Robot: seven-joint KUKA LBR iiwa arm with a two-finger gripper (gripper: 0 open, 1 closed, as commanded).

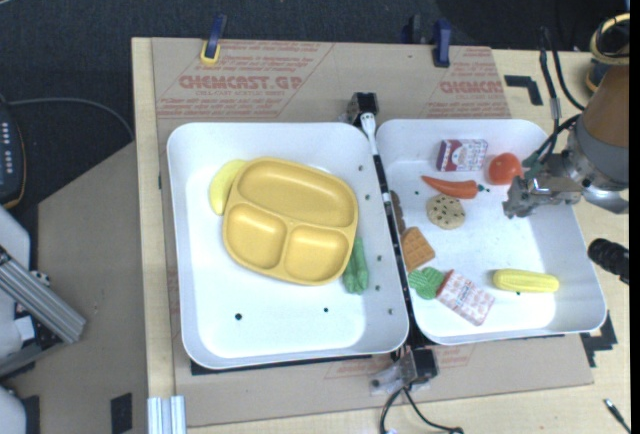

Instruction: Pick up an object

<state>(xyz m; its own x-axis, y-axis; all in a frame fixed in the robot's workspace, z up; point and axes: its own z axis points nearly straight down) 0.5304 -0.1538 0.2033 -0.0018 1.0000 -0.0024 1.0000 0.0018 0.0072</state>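
Where right bin point(570, 252) lies bare, pincer point(527, 194) hovers

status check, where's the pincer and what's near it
Pincer low over right bin, nothing seen between its fingers. Red tomato just beside it, orange pepper and cookie further left. Path uncluttered.

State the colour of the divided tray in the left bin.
Yellow; the tray shows best in the camera view.
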